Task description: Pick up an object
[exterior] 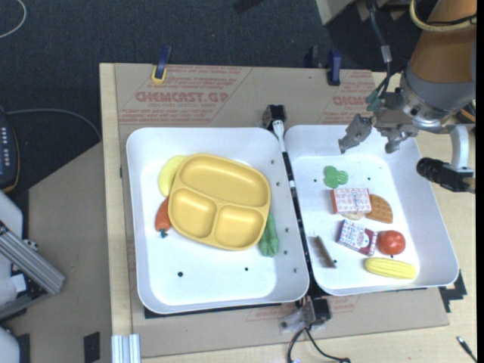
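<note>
My gripper (376,139) hangs above the far edge of the right bin (431,225), open, with nothing between its fingers. Below it in that bin lie a green broccoli piece (335,177), a red-and-white checked packet (352,200), a brown bread piece (380,208), a second small red-and-white packet (354,236), a red tomato (391,242), a yellow corn cob (389,268) and a brown stick (324,251). The broccoli is the closest item to the gripper.
The left bin (151,263) holds a yellow divided tray (218,200), a yellow piece (170,174) under its far left edge, a red-orange pepper (162,218) and a green vegetable (269,237). Clamps sit at the board's far edge.
</note>
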